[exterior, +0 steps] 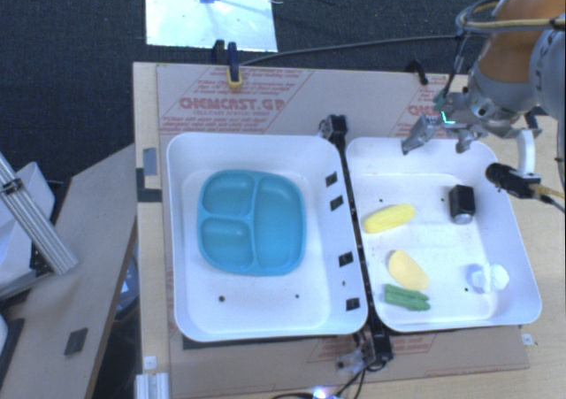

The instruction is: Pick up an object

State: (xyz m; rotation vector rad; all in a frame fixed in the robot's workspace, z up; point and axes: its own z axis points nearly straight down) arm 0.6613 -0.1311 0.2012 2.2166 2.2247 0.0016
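Note:
My gripper (439, 136) hangs over the back edge of the right bin (522, 273), its two fingers spread apart with nothing between them. In that bin lie a yellow corn-like piece (389, 218), a pale yellow rounded piece (408, 270), a green bean pod (406, 298), a black cylinder (461, 203) and a small white object (489, 278). The black cylinder is the nearest to the gripper, a little in front of it and to the right.
The left bin (190, 300) holds a blue divided plate (252, 221). A black clip strip (345, 211) runs between the two bins. The arm's orange band (522, 26) and cables rise at the upper right. A grey bracket (35, 220) stands at the far left.

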